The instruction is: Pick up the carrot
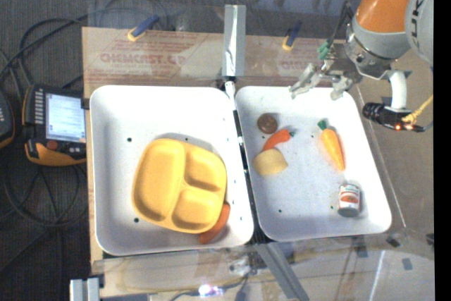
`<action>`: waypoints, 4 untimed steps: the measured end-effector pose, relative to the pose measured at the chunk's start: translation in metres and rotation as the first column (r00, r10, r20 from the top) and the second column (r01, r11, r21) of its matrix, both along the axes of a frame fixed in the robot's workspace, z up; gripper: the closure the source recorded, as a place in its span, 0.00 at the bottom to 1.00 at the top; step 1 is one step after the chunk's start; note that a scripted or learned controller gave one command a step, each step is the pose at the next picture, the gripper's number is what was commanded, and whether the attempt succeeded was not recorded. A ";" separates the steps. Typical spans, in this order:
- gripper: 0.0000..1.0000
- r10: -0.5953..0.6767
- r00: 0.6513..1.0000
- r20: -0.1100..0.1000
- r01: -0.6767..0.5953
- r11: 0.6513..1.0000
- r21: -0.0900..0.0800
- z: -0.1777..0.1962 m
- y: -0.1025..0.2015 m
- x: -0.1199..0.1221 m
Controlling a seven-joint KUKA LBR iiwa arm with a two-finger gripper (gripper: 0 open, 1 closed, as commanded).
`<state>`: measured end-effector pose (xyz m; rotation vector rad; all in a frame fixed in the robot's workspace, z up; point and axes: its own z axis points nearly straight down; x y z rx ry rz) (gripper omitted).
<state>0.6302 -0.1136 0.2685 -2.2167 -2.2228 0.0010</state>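
Nothing of the pickup is judged to be done so far: the carrot is seen lying on the floor of the right bin, towards its far right side, with its green top pointing to the far edge, and no contact with the tool is shown. The approach, the descent, the closing and the lift are all judged to be left.

Counted from left to right, one handheld screen unit is seen beside the worktop, and two blue clips are seen on the far edge of the worktop. Two white bins are counted. In the left bin one yellow divided plate is found, and one orange piece is seen sticking out from under its near right corner; what that piece is cannot be told. In the right bin one brown round item is counted, one smaller orange-red vegetable with a green tip just beside it, one pale yellow lump touching that vegetable, one carrot, and one small can at the near right.

One tool is seen above the far rim of the right bin, well apart from the carrot, with its fingers spread and nothing between them.
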 end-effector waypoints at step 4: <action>1.00 -0.108 0.994 0.001 0.108 0.994 0.002 -0.166 -0.094 -0.005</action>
